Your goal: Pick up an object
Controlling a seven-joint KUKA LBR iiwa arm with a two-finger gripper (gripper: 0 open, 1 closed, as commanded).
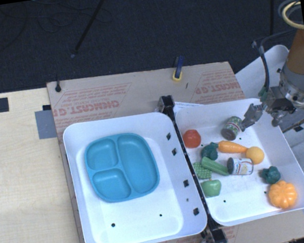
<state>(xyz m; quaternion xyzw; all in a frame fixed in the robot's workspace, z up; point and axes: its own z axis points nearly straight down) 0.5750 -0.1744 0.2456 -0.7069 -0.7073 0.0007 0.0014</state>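
Observation:
The right bin (297, 172) holds several toy foods: a red tomato (192, 138), a small can (232, 127) lying on its side, a carrot (231, 147), a yellow lemon (255, 155), a green vegetable (213, 167), a second can (241, 167), a green pepper (211, 187), a dark green broccoli (271, 174) and an orange pumpkin (282, 194). My gripper (265, 115) hangs over the bin's far right corner, open, with nothing between its fingers. Its left finger (250, 115) is just right of the small can.
The left bin (86, 214) holds a blue divided plate (121, 167). A black divider (183, 159) with clips runs between the bins. Cardboard lies under both bins. A blue and yellow clamp (178, 69) sits at the cardboard's far edge.

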